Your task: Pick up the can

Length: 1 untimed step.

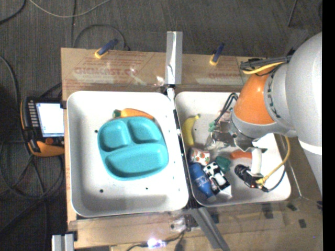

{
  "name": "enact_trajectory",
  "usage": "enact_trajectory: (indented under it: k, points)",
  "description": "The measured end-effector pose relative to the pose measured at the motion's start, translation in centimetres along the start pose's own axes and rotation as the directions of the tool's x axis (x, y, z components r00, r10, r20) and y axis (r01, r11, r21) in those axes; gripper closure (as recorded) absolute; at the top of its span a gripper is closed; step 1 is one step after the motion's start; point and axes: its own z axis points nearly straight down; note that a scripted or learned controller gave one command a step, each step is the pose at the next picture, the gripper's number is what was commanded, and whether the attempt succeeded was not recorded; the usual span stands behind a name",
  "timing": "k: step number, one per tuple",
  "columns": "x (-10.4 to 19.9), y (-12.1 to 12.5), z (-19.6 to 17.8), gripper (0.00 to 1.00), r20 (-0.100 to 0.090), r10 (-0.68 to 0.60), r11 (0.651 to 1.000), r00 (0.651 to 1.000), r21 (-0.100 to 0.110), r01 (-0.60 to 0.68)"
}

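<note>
Blue can (pixel 199 178) lies on its side in the right bin (pixel 282 192), near the front left corner, among clutter: a black-and-white toy (pixel 215 174) touching it, a banana (pixel 188 130) behind. Gripper (pixel 219 135) sits low in the same bin, behind the can and apart from it; whether it is open or closed cannot be told, and nothing is visibly held. Left bin (pixel 78 140) holds a teal divided tray (pixel 134 147). Judgement: can not yet grasped or lifted; approach, grasp and lift all remain.

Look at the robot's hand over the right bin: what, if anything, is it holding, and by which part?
It cannot be told. The hand is low among the clutter in the right bin, near the blue can, but the wrist hides it.
</note>
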Motion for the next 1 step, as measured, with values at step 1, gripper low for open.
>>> enact_trajectory:
  k: [1]
  points:
    - [-11.31, -0.52, 0.75, 1.00, 0.005, -0.235, 0.972, 0.972, 0.000, 0.235]
